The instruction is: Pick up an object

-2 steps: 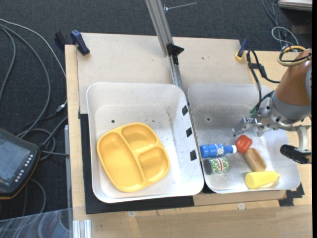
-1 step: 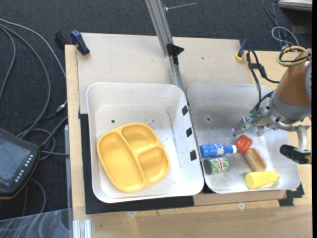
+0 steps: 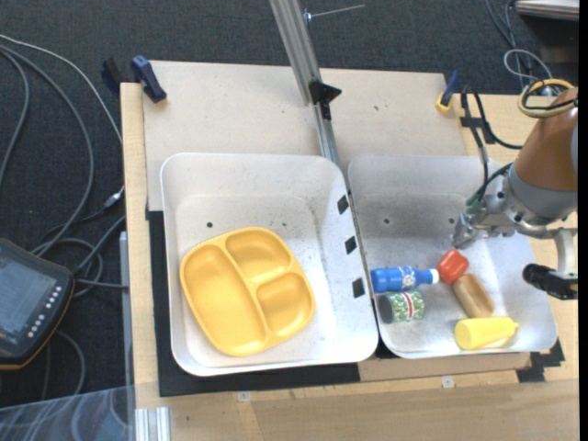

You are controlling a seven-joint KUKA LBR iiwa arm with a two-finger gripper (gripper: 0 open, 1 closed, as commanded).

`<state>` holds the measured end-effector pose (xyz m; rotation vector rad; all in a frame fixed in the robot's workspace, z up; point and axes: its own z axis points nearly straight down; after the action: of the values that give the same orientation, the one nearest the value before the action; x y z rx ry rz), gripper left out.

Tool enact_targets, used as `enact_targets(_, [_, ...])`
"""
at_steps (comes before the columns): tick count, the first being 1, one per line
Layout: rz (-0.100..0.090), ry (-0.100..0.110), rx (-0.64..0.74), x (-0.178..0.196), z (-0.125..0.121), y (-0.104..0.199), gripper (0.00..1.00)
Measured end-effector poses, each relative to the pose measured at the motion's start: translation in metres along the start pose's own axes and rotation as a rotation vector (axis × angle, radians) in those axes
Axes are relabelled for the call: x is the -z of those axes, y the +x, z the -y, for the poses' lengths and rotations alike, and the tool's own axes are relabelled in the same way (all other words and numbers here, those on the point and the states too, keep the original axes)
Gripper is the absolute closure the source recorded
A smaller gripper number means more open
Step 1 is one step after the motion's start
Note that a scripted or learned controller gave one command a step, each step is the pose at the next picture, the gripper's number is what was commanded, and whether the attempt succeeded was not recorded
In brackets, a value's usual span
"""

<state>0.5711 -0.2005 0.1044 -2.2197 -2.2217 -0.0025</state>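
Gripper point(image 3: 464, 231) seemingly just above red object point(image 3: 452, 265)

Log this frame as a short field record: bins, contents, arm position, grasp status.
left bin: holds a yellow divided plate
right bin: blue bottle, green patterned can, red piece, brown cylinder, yellow block, all clustered at the near end
arm: enters from the right, over the right bin
gripper: just above the red piece
grasp: none visible

The pincer point(image 3: 462, 231) hangs just above the red-capped brown bottle point(image 3: 467, 286) in the right bin point(image 3: 404, 191).
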Motion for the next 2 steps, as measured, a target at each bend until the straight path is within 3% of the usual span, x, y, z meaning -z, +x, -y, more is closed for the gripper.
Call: enact_targets(2, [0.004, -0.006, 0.001, 0.107, -0.010, 0.004, 1.00])
